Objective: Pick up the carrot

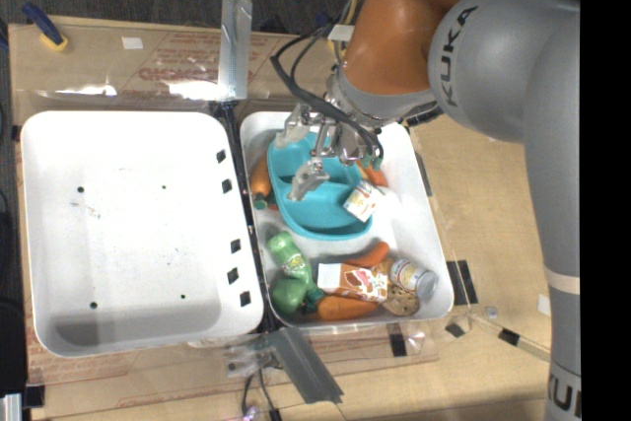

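Observation:
Several orange carrots lie in the right bin (426, 212). One long carrot (342, 308) rests along the front wall. Another carrot (371, 255) pokes out just below the teal bowl (320, 207). A third carrot (259, 181) is wedged between the bowl and the bin's left wall, and an orange piece (374, 175) shows at the bowl's right rim. My gripper (321, 156) hangs over the back half of the teal bowl, apart from every carrot. Nothing shows held in it.
A small white packet (361, 202) lies in the bowl. Two green items (288, 253) (291, 293), a printed box (363, 282) and a can (412, 279) crowd the right bin's front. The left bin (128, 212) is beside it. The arm's bulk covers the right bin's back.

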`<state>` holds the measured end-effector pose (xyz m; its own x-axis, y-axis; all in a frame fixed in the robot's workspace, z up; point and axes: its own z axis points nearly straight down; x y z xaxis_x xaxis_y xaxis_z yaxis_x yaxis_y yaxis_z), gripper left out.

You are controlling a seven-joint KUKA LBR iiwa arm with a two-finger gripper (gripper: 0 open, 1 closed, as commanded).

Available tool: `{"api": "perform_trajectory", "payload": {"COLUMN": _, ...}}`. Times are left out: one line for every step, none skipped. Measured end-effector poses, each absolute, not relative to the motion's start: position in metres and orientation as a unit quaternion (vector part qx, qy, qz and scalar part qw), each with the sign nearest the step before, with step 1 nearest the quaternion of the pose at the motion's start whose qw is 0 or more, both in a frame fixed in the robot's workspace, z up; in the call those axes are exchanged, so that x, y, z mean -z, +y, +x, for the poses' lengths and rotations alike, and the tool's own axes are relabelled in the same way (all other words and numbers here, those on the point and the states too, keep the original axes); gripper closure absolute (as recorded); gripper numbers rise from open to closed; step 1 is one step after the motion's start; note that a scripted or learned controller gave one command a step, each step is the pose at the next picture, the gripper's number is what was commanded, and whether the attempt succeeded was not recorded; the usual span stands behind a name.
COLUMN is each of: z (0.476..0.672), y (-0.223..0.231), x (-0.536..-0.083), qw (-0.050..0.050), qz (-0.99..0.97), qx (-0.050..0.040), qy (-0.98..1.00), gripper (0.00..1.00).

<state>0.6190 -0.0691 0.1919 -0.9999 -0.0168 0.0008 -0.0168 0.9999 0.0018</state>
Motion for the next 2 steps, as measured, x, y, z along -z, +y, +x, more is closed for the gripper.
{"api": "perform_trajectory", "payload": {"z": 0.6561, "y": -0.1289, "x": -0.1236, "qw": 0.002, "qz": -0.067, "qx": -0.0002, "qy": -0.998, "gripper": 0.0}}
{"api": "perform_trajectory", "payload": {"z": 0.6525, "y": -0.1286, "x": -0.1329, "qw": 0.015, "qz": -0.063, "qx": -0.0015, "qy": -0.998, "gripper": 1.0}}
